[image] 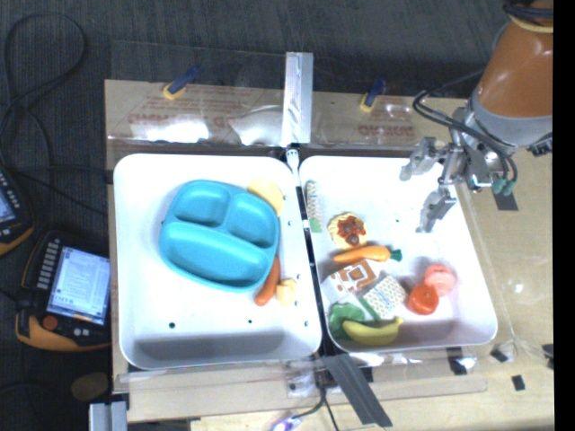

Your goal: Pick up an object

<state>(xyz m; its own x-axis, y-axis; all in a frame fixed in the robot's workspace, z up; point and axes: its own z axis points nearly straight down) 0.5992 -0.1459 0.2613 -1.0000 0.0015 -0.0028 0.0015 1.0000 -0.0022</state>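
My gripper (425, 189) hangs over the back right part of the right bin (377, 187), open, with nothing between its fingers. Below it, in the front half of that bin, lie a small round pizza toy (347, 229), an orange carrot (361, 253), a patterned box (353, 279), a checkered block (385, 294), a green piece (344, 312), a banana (370, 330), a red tomato (422, 299) and a pink round piece (440, 277). A pale ribbed piece (314, 205) lies along the bin's left wall.
The left bin (144, 312) holds a blue divided plate (220, 232), a yellow piece (265, 193) at its back right, a second carrot (268, 282) and a small yellow bit (287, 290). A metal post (297, 97) stands behind the divider between the bins.
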